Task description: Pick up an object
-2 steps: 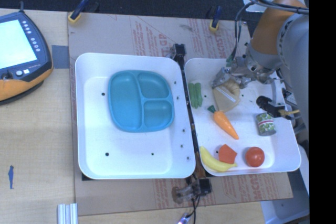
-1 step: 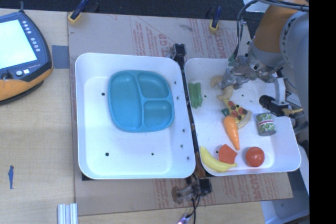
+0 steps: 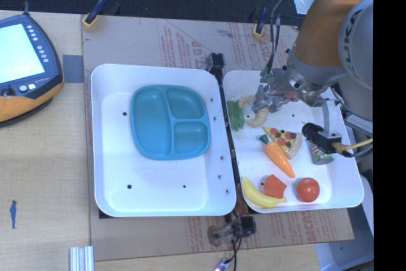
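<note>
My gripper (image 3: 262, 103) hangs low over the far left part of the right bin (image 3: 346, 197), with the arm coming in from the right. Just under and in front of it lies a pale beige curled piece (image 3: 256, 117). A green pod (image 3: 235, 115) lies to the left of that, against the bin's left wall. Toward the front are a pizza slice (image 3: 283, 138), an orange carrot (image 3: 280, 158), a yellow banana (image 3: 259, 195), an orange-red block (image 3: 275, 186) and a red tomato (image 3: 307, 190).
The left bin (image 3: 111, 190) holds a blue divided plate (image 3: 170, 121). A tablet in an orange case (image 3: 25, 66) lies on the bench at far left. Clamps (image 3: 95, 13) stand at the bench's back edge.
</note>
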Tool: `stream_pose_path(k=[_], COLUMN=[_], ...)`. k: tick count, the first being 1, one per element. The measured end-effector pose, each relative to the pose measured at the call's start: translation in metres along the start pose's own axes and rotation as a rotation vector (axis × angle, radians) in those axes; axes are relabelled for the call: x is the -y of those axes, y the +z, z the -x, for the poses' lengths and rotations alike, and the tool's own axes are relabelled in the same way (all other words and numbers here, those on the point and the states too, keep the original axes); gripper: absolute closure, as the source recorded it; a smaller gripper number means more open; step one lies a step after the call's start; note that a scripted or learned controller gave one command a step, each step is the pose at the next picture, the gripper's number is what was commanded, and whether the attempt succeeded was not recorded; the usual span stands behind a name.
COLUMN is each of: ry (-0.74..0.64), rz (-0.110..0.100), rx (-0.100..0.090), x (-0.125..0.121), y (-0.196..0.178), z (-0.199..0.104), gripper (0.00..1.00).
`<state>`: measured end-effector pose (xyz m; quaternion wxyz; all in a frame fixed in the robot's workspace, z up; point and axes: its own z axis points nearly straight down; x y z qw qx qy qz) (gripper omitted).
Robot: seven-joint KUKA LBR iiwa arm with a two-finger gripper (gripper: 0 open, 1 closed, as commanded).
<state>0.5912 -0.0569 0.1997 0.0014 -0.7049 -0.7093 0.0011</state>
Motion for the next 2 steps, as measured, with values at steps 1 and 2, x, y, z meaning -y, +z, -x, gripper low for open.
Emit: stream_pose_path(k=[1,2], ry=[-0.001,0.004], rz=[-0.002,0.000], rx=[0.001,0.001], x=[0.080,0.056], y=[-0.016,-0.070], z=[-0.066,-0.020], gripper=[1.00,1.00])
